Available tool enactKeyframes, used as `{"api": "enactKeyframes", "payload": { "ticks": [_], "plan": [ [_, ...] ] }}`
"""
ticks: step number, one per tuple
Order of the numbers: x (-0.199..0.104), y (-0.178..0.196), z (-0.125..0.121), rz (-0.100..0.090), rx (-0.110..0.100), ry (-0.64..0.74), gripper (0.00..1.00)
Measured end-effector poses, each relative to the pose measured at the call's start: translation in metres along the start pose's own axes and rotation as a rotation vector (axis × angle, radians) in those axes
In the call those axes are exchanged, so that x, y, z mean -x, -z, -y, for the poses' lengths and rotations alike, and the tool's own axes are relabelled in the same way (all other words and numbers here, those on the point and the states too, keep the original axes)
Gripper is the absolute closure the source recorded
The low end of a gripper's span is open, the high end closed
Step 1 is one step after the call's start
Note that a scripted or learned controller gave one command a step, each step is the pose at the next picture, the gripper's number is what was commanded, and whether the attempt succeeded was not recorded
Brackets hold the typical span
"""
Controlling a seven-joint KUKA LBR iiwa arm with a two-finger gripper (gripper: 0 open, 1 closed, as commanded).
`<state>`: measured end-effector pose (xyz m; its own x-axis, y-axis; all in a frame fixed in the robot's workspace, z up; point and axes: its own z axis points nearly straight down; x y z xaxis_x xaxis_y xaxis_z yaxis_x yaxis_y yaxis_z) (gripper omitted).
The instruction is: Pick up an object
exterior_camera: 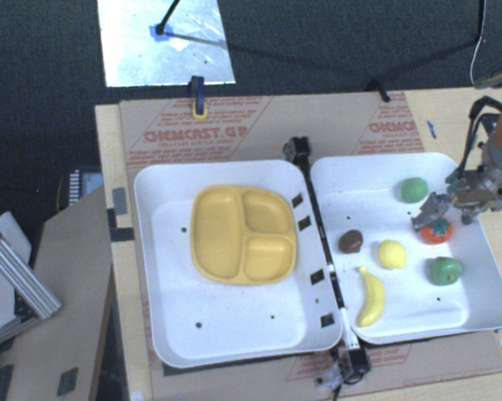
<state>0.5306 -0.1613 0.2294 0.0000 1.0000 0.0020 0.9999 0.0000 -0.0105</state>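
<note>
The right bin (393,322) holds several toy foods. A green lime (413,189) lies at the back, a brown piece (351,241) near the divider, a yellow lemon (392,254) in the middle. A banana (370,297) lies at the front and a green apple (445,269) at the right. A red-orange tomato (436,232) sits directly under my gripper (436,214), which hovers over it at the bin's right side. Grey gripper parts cover the tomato's top.
The left bin (175,333) holds a yellow divided plate (241,234). A black clip row (315,233) runs between the bins. The bench's cardboard (227,127) extends behind, with a yellow clamp (198,99) at its back edge.
</note>
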Motion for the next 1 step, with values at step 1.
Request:
{"api": "enactKeyframes", "payload": {
  "ticks": [1],
  "plan": [
    [-0.0003, 0.0061, -0.0026, 0.003, 0.012, 0.003, 0.0]
  ]
}}
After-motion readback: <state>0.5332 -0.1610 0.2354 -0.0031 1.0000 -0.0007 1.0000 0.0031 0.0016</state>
